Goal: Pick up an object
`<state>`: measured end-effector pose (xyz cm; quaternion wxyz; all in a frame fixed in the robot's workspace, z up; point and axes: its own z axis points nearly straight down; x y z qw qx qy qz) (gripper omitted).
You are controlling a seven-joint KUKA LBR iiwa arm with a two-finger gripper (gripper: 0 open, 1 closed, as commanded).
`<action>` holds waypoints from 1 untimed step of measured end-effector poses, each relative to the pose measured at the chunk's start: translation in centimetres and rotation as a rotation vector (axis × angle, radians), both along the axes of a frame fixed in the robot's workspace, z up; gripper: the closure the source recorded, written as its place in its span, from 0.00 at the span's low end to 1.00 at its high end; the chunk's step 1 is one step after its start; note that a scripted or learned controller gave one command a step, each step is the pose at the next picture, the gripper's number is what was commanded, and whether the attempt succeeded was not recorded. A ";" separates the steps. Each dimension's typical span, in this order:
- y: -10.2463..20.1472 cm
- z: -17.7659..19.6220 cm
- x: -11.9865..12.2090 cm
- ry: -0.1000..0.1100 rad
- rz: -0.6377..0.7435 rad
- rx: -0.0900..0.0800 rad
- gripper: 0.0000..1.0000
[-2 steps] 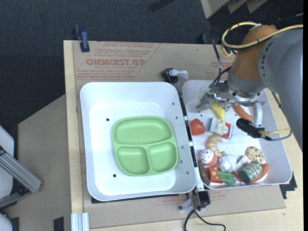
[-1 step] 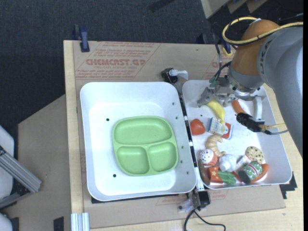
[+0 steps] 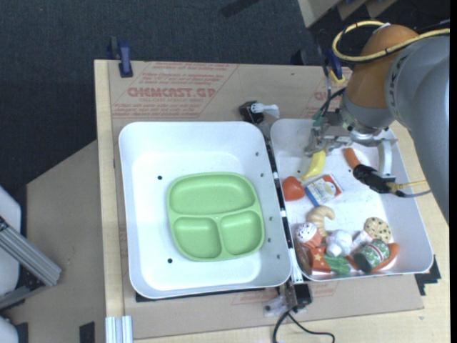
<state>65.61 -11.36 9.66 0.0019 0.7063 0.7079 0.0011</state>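
One yellow toy banana (image 3: 315,165) lay under the pincer (image 3: 323,140), whose grip I cannot tell; light, stiff and smooth, it looked best pinched mid-body.

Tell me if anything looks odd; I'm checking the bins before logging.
Nothing spilled or damaged. The green tray sits square in the left bin; the toy food stays inside the right bin, heaped toward its near end.

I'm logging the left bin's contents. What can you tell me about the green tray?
The green tray is a pale green, plastic-looking plate with rounded corners and three sections: one wide along the far side, two smaller on the near side. It lies flat, slightly turned, in the middle of the left bin, resting on its floor.
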 end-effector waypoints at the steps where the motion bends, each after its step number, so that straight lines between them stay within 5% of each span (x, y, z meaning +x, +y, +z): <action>1: 6.1 9.4 -3.1 -0.002 0.003 0.003 1.00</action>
